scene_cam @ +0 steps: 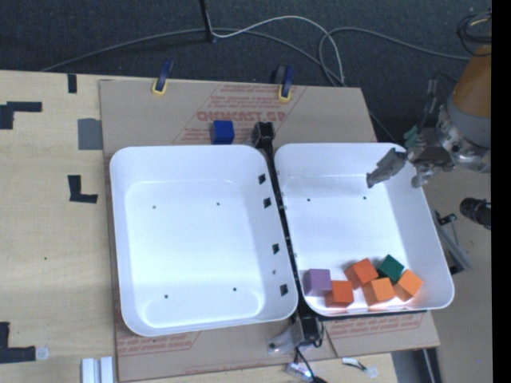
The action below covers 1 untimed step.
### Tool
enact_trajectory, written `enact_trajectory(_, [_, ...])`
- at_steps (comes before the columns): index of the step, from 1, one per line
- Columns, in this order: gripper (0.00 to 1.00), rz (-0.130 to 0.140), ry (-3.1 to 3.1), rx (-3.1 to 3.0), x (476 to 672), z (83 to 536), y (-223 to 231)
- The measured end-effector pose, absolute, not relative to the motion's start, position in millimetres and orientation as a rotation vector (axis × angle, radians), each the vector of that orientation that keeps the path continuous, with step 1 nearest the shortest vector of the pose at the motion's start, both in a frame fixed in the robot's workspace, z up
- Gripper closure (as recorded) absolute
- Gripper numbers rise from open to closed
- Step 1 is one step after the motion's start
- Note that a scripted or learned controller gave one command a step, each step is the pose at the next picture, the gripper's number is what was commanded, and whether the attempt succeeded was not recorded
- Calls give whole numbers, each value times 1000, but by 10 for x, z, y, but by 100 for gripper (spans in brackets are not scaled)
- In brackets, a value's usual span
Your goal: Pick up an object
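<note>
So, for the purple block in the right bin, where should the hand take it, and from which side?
Probably from straight above, fingers closing on the far and near faces of the purple block. Its top is flat and free. An orange block sits against its right side and the bin wall is close on its left, so those two sides leave little room. The hand is above the bin's far right corner.

One fixed camera up high, looking down at a slant on the bench [48,214], far enough back to take in both white bins [192,238]. The gripper [399,170] comes in at frame right; both bins spread leftward from it.
</note>
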State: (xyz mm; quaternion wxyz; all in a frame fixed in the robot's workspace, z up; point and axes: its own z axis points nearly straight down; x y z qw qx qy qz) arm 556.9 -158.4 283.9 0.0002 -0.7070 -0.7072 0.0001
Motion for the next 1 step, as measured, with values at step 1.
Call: enact_trajectory(1, [0,0,-2222,-2221,5569,2839,-1584])
